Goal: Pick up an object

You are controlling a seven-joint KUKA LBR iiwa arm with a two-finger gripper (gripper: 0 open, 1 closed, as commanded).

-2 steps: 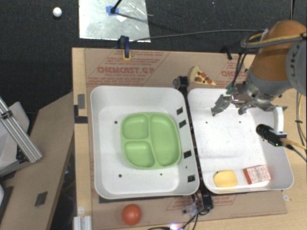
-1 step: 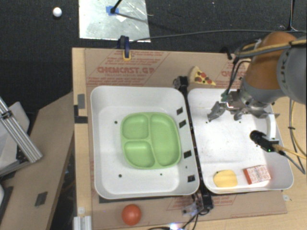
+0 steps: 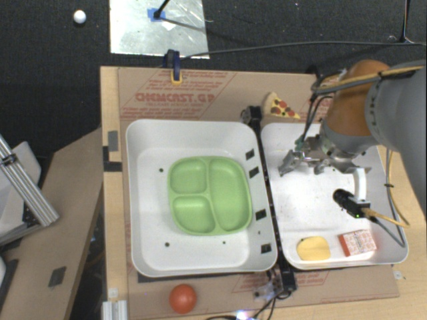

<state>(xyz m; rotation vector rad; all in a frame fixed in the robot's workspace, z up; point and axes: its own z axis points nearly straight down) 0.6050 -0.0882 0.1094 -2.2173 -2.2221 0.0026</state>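
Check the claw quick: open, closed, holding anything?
Claw: open, holding nothing, above a bare part of the right bin.

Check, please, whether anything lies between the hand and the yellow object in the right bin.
Nothing visible does. Bare floor of the right bin separates the hand from the yellow object; the red-and-white box sits beside it, off that path.

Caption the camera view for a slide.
Tool above the right bin; yellow item and red packet lie inside.
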